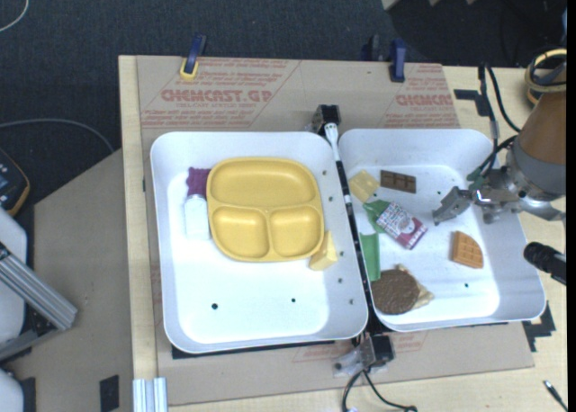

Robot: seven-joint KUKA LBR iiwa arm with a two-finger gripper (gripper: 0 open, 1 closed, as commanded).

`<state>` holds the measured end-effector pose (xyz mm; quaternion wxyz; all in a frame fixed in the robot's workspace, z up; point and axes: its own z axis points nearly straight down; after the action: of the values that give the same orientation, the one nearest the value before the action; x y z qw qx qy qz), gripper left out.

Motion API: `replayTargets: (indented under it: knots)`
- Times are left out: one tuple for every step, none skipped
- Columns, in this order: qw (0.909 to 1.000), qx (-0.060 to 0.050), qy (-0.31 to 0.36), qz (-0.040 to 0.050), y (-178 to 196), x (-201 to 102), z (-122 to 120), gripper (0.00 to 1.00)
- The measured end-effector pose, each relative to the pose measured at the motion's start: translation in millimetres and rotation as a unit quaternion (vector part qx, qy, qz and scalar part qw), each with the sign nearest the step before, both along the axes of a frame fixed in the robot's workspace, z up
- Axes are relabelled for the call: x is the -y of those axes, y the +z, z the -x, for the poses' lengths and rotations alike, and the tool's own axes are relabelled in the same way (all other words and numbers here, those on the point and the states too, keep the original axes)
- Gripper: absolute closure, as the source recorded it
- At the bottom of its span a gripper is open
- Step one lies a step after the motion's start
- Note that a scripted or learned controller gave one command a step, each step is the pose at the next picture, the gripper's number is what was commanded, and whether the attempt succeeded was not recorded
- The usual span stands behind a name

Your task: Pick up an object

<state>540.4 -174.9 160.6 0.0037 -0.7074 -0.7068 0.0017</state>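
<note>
My gripper (461,194) hangs open over the right part of the right bin (432,142), with nothing between its fingers. Just below it lies a tan waffle piece (466,250). To its left are a brown chocolate bar (398,182), a pale yellow wedge (363,187), a green and red packet (399,223) and a green tube (369,255). A round brown patty (396,291) sits near the bin's front edge.
The left bin (252,316) holds a yellow divided plate (265,208), a purple thing (197,180), a white bottle (195,217) and a yellow piece (323,255) by the divider. The grey arm with its orange band (549,140) comes in from the right.
</note>
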Motion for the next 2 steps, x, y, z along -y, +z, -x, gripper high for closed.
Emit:
replayTargets:
  knots:
    - [1.0, 0.0, 0.0, -0.0001, -44.9, 4.6, 3.9, 0.0]
    - [1.0, 0.009, 0.001, 0.0022, -70.6, 5.4, -0.5, 0.0]
